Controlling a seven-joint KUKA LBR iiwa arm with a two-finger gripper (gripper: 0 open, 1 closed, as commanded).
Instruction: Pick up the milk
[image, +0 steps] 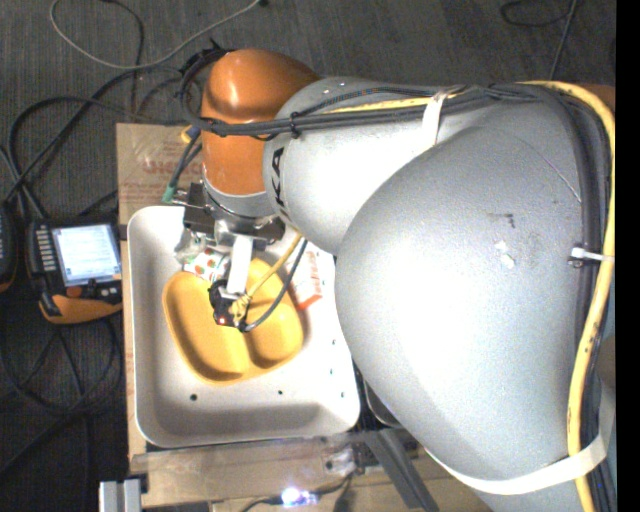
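Observation:
The grey arm with its orange band (240, 110) reaches over the left white bin (150, 300), and the gripper (212, 250) hangs low at the bin's far left part, mostly hidden under the wrist. Just under the gripper shows a small white thing with red and green spots (204, 264); whether the gripper touches it cannot be told. A white carton with orange-red print (312, 280), possibly the milk, lies at the bin's right side, partly covered by the arm.
A large yellow rounded object (215, 340) fills the bin's middle, just below the gripper. The arm's grey body covers the right half of the view and the other bin. A handheld screen (80, 255) lies on the floor at left.

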